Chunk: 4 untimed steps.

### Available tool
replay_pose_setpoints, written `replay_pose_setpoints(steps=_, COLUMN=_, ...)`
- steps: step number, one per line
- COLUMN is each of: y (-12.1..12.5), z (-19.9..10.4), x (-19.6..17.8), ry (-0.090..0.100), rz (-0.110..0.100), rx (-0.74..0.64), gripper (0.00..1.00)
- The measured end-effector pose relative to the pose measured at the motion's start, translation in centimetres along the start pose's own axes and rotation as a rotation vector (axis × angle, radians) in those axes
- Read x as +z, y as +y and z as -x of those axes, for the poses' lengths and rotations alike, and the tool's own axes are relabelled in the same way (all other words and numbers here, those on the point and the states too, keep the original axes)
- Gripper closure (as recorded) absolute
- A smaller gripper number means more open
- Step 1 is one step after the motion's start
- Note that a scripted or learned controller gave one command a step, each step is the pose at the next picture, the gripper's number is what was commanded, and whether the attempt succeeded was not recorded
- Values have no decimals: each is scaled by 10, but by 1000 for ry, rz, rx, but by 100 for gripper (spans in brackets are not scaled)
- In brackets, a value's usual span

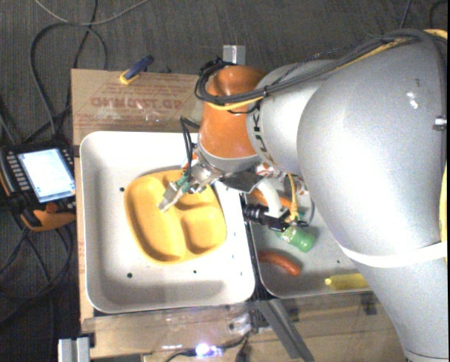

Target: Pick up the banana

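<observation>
Camera view: end effector over yellow tray in left bin, can't tell its state; banana not identifiable w/ certainty, so locate it first, approach slow & centred before closing

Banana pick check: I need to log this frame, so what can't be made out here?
- Banana: none identifiable; the arm covers much of the right bin.
- Gripper over the yellow tray: too small to tell whether anything is held.
- Yellow piece: partly hidden by the arm.
</observation>
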<state>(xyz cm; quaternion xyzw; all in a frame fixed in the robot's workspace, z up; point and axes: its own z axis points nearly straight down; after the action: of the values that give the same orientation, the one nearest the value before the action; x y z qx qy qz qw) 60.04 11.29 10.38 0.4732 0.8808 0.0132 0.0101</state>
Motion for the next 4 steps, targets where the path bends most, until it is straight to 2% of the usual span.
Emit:
replay_pose_setpoints(steps=1, y=0, z=0, x=0, ry=0, rz=0, rx=0, gripper=0)
replay_pose_setpoints(steps=2, y=24, z=16, x=-9, ry=28, rz=-52, rx=-96, gripper=0)
replay_pose_setpoints(steps=3, y=-4, z=-42, x=10, ry=-3, rz=-15, rx=-84, gripper=0)
replay_pose_setpoints(steps=4, y=-50, z=-28, x=4, ry=-12, rz=6, rx=-330, gripper=0)
